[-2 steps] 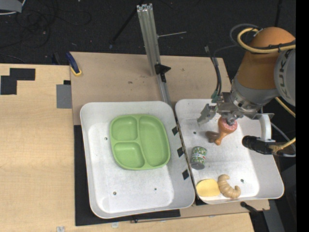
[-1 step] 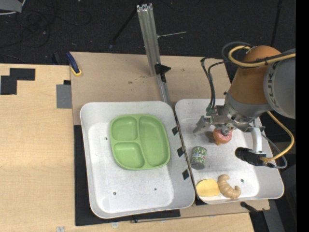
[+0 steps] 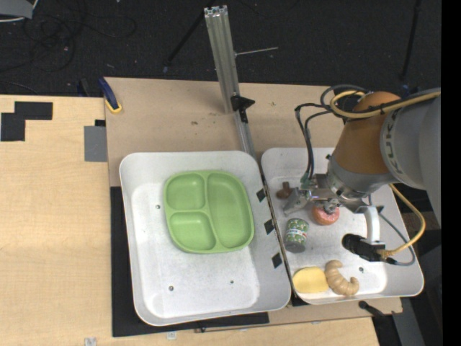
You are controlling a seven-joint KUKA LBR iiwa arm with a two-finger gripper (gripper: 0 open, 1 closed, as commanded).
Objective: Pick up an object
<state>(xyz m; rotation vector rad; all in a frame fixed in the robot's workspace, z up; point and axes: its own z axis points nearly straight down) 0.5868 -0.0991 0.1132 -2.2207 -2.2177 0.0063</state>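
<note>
The grey arm with its orange band reaches into the right shallow white bin (image 3: 410, 283), its claw (image 3: 322, 202) down over a small round red-orange object (image 3: 325, 215); whether the claw is open or closed cannot be told. Near it lie a small green patterned can (image 3: 296, 233), a yellow block (image 3: 310, 280) and a tan curved pastry-shaped toy (image 3: 341, 277). A green divided plastic plate (image 3: 208, 212) sits in the left white bin (image 3: 144, 280).

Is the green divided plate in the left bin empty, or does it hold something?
Empty. The green divided plate lies flat in the left bin, and all three of its compartments show only bare green surface, nothing inside.
</note>
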